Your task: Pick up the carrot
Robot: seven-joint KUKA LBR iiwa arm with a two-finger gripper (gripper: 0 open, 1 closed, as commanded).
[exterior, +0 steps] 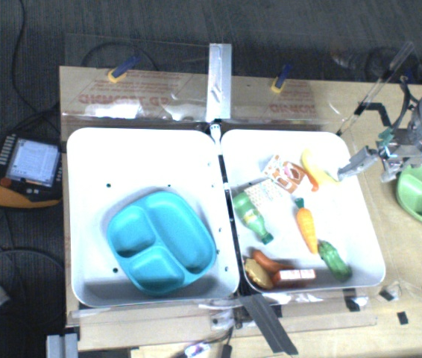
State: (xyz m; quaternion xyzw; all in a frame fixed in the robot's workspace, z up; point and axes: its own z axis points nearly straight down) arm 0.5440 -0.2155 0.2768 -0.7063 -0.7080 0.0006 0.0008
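While the carrot (307,229) lies in the right bin (360,207), the gripper (349,166) hovers nearby, its opening impossible to tell

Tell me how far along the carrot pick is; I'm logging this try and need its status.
Nothing looks done yet. The carrot lies loose on the floor of the right bin, between the green bottle and a green vegetable. The gripper sits at the bin's upper right rim, near the yellow banana, apart from the carrot. Left: move over the carrot, descend, grasp and lift.
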